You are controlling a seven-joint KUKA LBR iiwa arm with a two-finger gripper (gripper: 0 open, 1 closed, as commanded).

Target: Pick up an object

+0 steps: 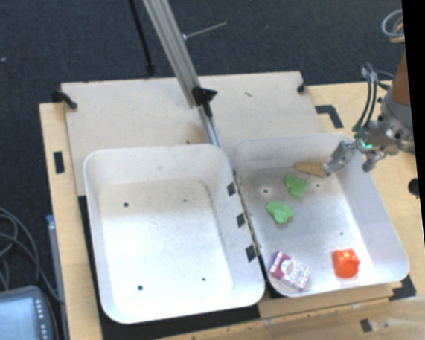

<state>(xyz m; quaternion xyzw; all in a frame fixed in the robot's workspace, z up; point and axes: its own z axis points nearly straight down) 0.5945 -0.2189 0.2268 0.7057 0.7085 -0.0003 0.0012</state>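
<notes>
right bin [366,210], contents: two green pieces [296,186] and [279,212] near the middle, close together; tan stick [309,168] at the far wall; orange block [345,262] and patterned packet [290,271] at the near edge, apart from each other. left bin [166,230] beside it, on the bench [56,136].

gripper [357,155]: over the right bin's far right corner, just beside the tan stick; fingers spread, nothing between them.

handling, judged: all items small and light. orange block looks stiff and chunky, stands clear of its neighbours; best taken across its flat sides. green pieces look rigid but lobed, may twist out of a pinch; take across the narrow waist. packet likely soft and flat, hard to get under. stick lies against the wall, awkward to straddle.
</notes>
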